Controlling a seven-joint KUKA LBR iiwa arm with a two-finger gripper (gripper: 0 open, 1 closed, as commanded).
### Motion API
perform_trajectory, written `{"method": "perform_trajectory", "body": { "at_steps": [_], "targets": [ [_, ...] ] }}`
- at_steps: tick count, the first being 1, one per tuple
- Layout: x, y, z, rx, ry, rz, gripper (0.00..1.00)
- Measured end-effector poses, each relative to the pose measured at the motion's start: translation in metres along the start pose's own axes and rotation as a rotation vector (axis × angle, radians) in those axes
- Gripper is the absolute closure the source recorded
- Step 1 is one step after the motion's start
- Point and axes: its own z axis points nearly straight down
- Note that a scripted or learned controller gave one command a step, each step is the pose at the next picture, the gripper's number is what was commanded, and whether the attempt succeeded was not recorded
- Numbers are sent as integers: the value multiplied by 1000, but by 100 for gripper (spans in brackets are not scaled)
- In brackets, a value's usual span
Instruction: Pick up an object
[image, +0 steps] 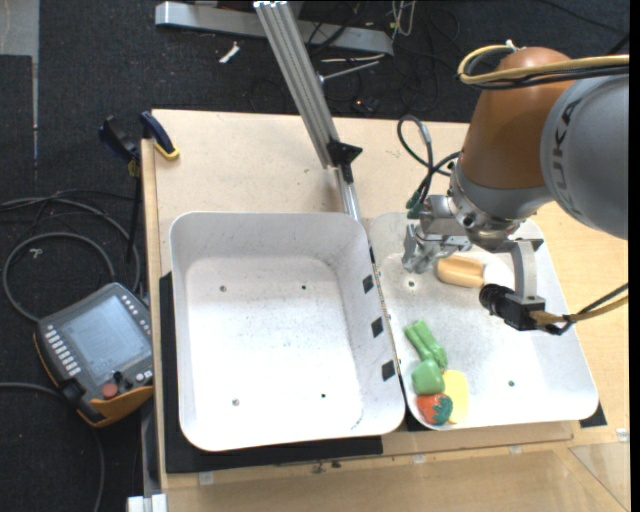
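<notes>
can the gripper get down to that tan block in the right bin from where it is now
Probably yes: the gripper hangs right beside the tan block in the right bin, nothing lies on the block, and the green pieces sit well clear.

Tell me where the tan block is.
The tan block lies in the right bin, toward its far end, just right of the claw and up from the green pieces.

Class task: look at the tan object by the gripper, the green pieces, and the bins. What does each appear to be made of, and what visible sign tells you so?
Tan object: probably plastic or foam; smooth, rounded, evenly coloured, like toy bread.
Green pieces: likely moulded plastic; bright, uniform colour with a slight sheen.
Bins: seemingly thin, matte white plastic; rounded corners, curved rims, scuffed floor.
</notes>
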Motion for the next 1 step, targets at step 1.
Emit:
{"method": "perform_trajectory", "body": {
  "at_steps": [1],
  "targets": [
    [59, -7, 15, -1, 1, -2, 100]
  ]
}}
